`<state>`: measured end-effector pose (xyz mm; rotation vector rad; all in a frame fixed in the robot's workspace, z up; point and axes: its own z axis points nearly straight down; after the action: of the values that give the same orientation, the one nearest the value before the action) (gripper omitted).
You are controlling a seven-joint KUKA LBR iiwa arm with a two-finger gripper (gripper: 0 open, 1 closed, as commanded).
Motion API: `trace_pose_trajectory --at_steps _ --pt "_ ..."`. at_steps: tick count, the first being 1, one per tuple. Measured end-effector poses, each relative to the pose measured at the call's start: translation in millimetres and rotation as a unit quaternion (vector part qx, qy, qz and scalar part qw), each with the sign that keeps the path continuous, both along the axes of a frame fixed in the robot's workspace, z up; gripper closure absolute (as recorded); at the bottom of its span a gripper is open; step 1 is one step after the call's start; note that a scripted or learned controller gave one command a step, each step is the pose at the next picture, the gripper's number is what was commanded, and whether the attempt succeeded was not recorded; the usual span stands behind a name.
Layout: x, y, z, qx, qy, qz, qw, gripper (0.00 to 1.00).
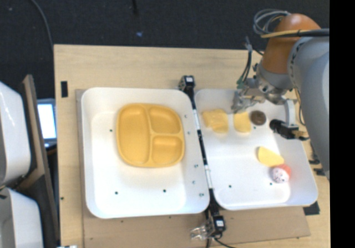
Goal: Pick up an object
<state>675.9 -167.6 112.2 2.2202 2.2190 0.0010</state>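
Observation:
In the right bin (244, 191) lie two pale yellow blocks, one (215, 120) near the left wall and one (242, 122) just right of it. A small brown round piece (257, 117) sits beside the second block. Nearer the front are a yellow wedge (269, 156) and a pink-and-white ball (280, 174). My gripper (242, 102) hangs low over the bin's far side, directly behind the second yellow block and close to it. Nothing shows between its tips.
The left bin (100, 186) holds a yellow divided plate (150, 134) in its middle. A black ridge (199, 141) runs between the two bins. The grey arm with its orange band (288, 41) comes in from the upper right.

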Motion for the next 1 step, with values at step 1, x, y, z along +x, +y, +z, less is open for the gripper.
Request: trace_pose_trajectory --at_steps 1 --pt "7.0 5.7 47.9 0.0004 -0.001 0.0 1.0 1.0"
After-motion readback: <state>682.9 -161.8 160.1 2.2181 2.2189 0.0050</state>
